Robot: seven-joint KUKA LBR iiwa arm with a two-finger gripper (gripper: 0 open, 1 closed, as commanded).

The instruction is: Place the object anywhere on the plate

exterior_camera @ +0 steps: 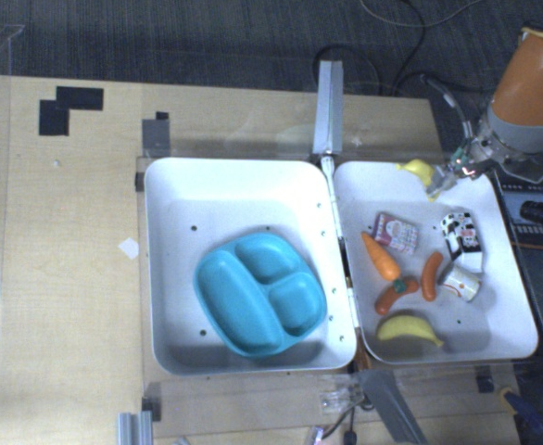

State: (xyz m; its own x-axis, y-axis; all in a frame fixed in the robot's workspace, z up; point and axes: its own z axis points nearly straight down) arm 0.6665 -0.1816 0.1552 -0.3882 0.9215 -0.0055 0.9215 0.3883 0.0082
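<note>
The gripper (pixel 443 180) hangs at the right bin's (pixel 522 336) far edge beside a yellow object (pixel 417 169), apparently mid-approach; its state is unclear; next comes grasping and carrying to the blue plate (pixel 258 291)

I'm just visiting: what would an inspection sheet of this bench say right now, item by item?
Surface: wooden bench bearing two white bins, left bin and right bin.
Job's things: blue plate, three compartments, in left bin, nothing on it.
Clutter: right bin holds banana, two carrots, sausage, pink packet, cow-patterned carton, cup, yellow item.
Grippers: gripper over right bin's far edge, beside yellow item.
Cables: black cables on floor beyond bench.
Surroundings: dark carpet.
</note>
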